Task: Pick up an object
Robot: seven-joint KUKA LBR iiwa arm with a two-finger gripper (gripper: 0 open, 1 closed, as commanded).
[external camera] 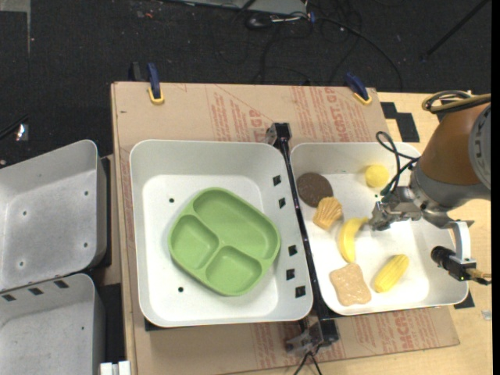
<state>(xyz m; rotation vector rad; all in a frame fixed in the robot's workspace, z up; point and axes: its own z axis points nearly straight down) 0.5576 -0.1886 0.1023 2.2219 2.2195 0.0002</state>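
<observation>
The right bin holds several toy foods. A yellow banana lies in its middle, a tan waffle-like piece just left of it, and a brown round cookie further back. A yellow lemon sits at the back, a slice of toast and a corn cob at the front. My gripper is low in this bin, just right of the banana's upper end and in front of the lemon. Nothing shows in its grasp.
The left bin holds a green three-part plate. A black divider runs between the bins. The arm's orange band hangs over the right bin's back right corner. Grey metal trays lie off the bench at left.
</observation>
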